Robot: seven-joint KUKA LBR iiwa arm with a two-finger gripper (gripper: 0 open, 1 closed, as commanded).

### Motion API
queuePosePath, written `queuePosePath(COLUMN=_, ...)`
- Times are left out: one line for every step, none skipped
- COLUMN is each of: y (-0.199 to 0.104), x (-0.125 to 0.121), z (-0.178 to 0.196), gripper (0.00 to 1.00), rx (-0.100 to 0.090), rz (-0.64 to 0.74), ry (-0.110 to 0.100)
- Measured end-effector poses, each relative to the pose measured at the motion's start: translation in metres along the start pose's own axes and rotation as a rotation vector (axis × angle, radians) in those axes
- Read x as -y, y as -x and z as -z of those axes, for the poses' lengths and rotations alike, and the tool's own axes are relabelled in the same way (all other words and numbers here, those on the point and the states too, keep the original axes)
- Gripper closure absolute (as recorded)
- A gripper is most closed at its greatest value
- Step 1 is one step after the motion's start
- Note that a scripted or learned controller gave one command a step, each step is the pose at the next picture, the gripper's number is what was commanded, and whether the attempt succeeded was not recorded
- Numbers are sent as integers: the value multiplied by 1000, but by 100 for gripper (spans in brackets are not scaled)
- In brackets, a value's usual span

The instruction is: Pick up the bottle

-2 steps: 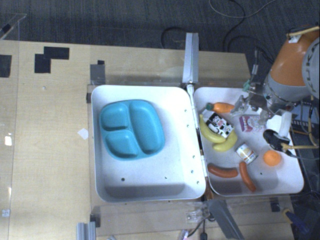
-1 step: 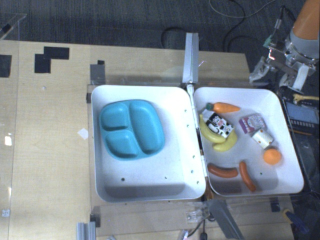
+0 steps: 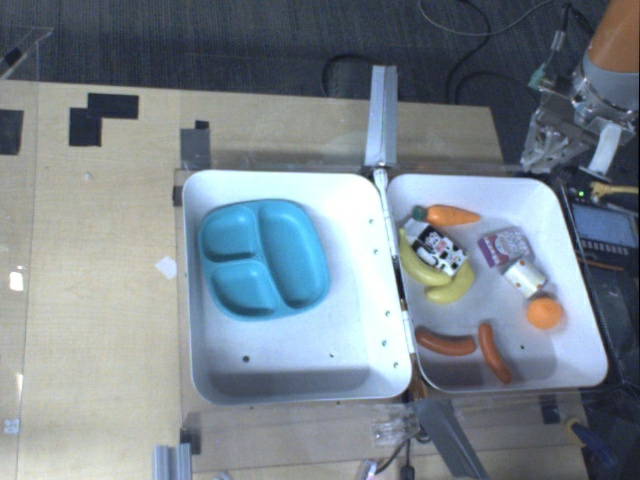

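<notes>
Pincer (image 3: 560,148) sits at top right, outside the right bin's (image 3: 560,200) back-right corner, over the desk (image 3: 100,298); can't tell how far open it is, nothing visibly between its tips. Bottle (image 3: 522,273) lies on its side in the right half of the right bin, touching the purple packet (image 3: 502,245), orange ball (image 3: 545,313) just beside its lower end. Banana (image 3: 437,274) with a black-and-white toy (image 3: 438,249) hugs the left wall, carrot (image 3: 452,215) near the back edge, 2 sausages (image 3: 447,343) along the front. Open floor between banana and bottle. Left bin (image 3: 300,368) holds 1 blue divided tray (image 3: 265,258), bare margin all round.
</notes>
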State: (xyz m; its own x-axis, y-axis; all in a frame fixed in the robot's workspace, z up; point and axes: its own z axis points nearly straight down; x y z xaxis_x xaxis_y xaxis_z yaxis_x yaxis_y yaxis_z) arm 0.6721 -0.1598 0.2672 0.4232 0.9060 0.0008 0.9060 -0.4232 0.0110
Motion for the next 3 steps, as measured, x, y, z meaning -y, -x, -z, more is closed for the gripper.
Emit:
queuePosePath(y=34, x=-15, z=135, gripper=100, rx=0, rz=7, ry=-2)
queuePosePath(y=38, x=1, z=-108, gripper=100, rx=1, rz=-178, ry=-9)
queuePosePath(y=73, x=71, z=-24, gripper=100, rx=0, rz=-267, ry=-7)
